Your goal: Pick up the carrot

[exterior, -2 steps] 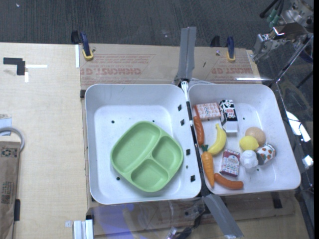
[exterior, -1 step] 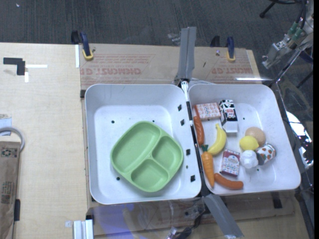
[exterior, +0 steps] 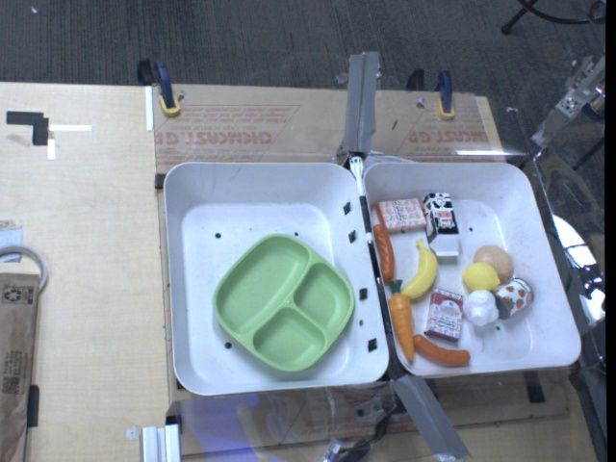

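Note:
The carrot [exterior: 401, 327] is orange with a small green top. It lies in the right bin [exterior: 539, 221] along the left wall near the front, pointing toward the front edge. Its tip almost meets a reddish-orange sausage [exterior: 442, 352] lying across the bin's front. A yellow banana [exterior: 421, 269] sits just behind the carrot's green end, and a small red carton [exterior: 444, 316] lies to its right.
The right bin also holds a second sausage [exterior: 384, 248], a pink box [exterior: 400, 214], a cow-print milk carton [exterior: 441, 223], a lemon [exterior: 480, 277], a tan egg [exterior: 495, 258] and a white ball [exterior: 479, 307]. A green divided plate [exterior: 283, 302] fills the left bin [exterior: 192, 258].

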Robot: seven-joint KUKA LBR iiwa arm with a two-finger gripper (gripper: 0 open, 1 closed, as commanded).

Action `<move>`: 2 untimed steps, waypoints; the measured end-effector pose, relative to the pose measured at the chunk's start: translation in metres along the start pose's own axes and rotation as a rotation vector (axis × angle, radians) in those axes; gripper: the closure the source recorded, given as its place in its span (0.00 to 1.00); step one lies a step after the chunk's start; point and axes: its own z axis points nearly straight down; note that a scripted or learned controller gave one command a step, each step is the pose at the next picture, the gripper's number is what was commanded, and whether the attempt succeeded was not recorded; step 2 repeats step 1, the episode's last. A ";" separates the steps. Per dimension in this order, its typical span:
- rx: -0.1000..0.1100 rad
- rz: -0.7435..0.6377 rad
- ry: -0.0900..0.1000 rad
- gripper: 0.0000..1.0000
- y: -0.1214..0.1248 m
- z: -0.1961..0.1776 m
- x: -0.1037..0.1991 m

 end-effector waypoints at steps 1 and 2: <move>-0.003 -0.507 -0.003 1.00 -0.005 0.000 -0.053; -0.003 -0.507 -0.003 1.00 -0.005 0.000 -0.053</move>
